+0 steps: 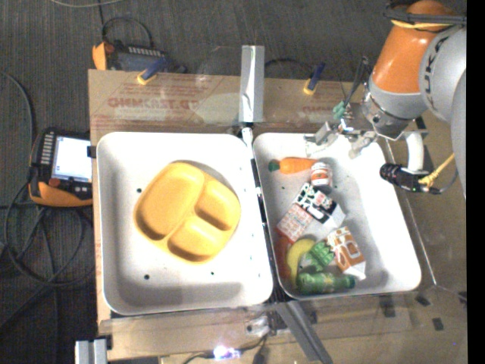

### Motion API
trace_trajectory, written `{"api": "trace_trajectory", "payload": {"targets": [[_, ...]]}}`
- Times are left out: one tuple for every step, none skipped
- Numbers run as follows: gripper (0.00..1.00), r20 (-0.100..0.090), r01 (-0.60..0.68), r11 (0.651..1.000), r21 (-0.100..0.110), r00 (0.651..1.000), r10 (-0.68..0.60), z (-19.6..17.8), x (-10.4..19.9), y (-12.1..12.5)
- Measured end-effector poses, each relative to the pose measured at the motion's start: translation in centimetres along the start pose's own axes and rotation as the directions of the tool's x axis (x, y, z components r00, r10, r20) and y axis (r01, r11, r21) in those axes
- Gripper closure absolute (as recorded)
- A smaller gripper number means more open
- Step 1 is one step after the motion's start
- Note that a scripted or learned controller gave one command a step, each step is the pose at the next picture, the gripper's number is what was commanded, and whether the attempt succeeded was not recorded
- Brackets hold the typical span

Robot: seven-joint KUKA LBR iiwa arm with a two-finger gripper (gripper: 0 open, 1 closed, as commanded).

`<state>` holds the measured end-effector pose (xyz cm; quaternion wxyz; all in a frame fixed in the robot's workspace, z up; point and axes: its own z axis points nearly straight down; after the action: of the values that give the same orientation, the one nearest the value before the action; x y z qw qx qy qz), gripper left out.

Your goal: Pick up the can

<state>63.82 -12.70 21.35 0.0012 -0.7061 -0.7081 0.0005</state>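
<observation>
The can (321, 174), a small upright tin with a red-and-white label, stands in the right bin (394, 226) toward its twelve o'clock end, with the carrot (297, 164) just beside it at about ten o'clock and a black-and-white patterned box (316, 201) close at six o'clock. The gripper (339, 133) hangs over the bin's far rim, up at roughly one o'clock from the can and apart from it; whether the tool is released or clenched I cannot tell at this angle, and nothing is seen held in it. The left bin (114, 279) carries a yellow divided tray (189, 211), well away from the work. The likely trouble, as I judge it, lies in crowding: a descent slightly off toward ten o'clock could catch the carrot instead, or wedge against it and tip the can. The tin's round, smooth wall may also slip out under an off-centre squeeze, and a descent too near twelve o'clock risks striking the bin's rim.
</observation>
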Motion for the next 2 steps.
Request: {"api": "trace_trajectory", "payload": {"targets": [[0.00,0.006,0.188,0.982,0.000,0.982,-0.188,3.1,-4.9,2.3],[0.00,0.004,-0.020,1.000,-0.011,1.000,0.020,12.4,-3.2,0.4]]}}
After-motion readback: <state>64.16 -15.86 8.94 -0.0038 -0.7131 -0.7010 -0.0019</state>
